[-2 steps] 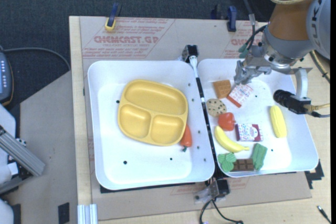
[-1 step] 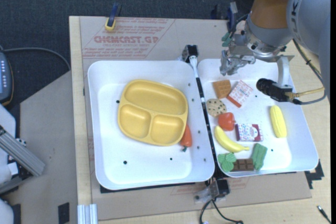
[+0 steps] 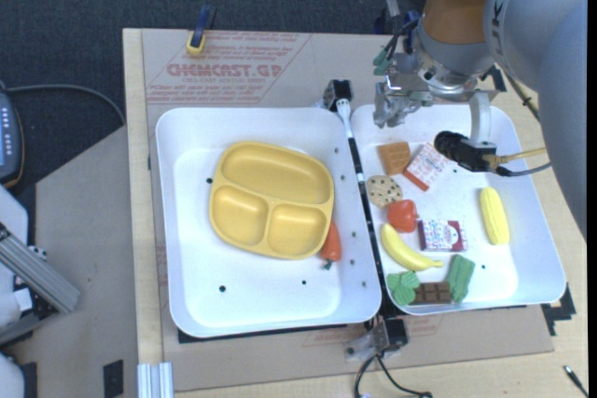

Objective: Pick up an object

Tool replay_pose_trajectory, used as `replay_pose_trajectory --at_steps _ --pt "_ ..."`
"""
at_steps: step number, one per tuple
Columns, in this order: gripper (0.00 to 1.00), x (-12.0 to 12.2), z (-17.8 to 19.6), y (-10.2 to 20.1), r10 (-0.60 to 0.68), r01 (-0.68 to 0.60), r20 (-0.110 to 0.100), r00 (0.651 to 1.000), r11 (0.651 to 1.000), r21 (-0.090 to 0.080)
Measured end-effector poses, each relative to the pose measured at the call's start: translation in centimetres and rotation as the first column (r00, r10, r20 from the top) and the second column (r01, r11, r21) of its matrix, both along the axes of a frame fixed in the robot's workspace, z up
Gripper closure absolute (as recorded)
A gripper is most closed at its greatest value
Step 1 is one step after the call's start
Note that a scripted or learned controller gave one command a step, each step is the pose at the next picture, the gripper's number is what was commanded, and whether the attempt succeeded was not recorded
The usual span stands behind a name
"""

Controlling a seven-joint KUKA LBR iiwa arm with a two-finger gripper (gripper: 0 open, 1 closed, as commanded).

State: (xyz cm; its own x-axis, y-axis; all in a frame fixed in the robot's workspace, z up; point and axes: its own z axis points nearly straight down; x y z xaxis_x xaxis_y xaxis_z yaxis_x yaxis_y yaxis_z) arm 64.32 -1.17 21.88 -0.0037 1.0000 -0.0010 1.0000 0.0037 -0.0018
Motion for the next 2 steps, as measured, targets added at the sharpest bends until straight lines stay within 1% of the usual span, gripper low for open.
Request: replay_pose_trajectory --at_steps 1,2 --pt "1.00 -0.3 -0.1 1.8 -0.001 0.001 -0.005 1.000 1.000 0.000" --pt "1.00 -0.9 -0.2 0.2 -0.005 0.005 -0.006 1.000 1.000 0.000"
